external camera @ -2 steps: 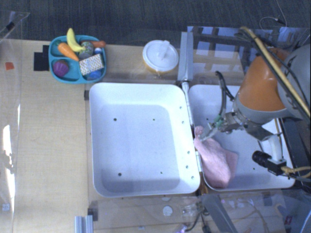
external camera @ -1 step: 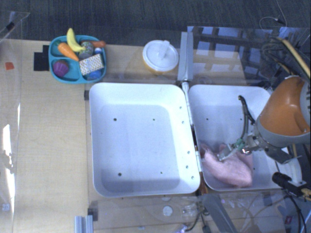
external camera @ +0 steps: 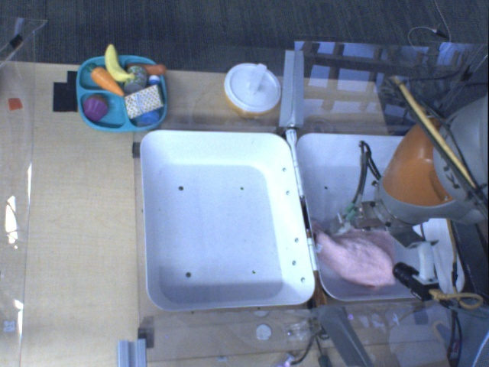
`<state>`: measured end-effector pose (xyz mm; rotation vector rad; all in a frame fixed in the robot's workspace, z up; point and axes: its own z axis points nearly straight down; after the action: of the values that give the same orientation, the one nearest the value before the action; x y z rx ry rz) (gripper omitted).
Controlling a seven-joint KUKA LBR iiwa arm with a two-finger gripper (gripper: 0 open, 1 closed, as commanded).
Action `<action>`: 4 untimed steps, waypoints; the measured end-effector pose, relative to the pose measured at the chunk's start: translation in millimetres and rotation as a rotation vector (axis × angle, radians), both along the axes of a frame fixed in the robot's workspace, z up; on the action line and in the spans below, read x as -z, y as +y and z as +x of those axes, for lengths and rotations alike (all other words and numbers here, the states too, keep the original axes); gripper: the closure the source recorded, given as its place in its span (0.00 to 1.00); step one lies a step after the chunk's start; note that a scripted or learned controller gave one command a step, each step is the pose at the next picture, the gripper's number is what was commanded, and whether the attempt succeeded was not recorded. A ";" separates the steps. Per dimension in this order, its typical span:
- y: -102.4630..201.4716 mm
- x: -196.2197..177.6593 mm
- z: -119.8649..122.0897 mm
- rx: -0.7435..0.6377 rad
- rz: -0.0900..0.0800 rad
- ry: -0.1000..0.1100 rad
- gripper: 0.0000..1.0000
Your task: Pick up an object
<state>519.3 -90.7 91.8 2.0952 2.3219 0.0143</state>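
A pink pouch [external camera: 355,257] lies in the right bin [external camera: 328,167], in its near left corner, long axis running left to right and dipping slightly toward the near right. The gripper [external camera: 365,216] sits just above its far edge; its grip state cannot be told.

Soft, fuzzy pink cloth lump [external camera: 355,258] inside a smooth, white plastic bin [external camera: 330,167], beside another smooth white bin [external camera: 218,220], on a pale, matt wood tabletop [external camera: 76,228], near a shiny blue plastic tray [external camera: 85,121].
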 end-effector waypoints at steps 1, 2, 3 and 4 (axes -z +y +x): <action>-0.3 -11.9 2.6 -0.001 -0.003 -0.009 1.00; 55.5 -93.2 60.8 -0.052 0.002 0.013 1.00; 55.3 -93.3 60.8 -0.052 0.002 0.013 0.00; -20.6 -53.8 61.6 -0.070 0.001 0.015 0.00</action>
<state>580.9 -111.3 145.7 2.0206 2.4035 0.0004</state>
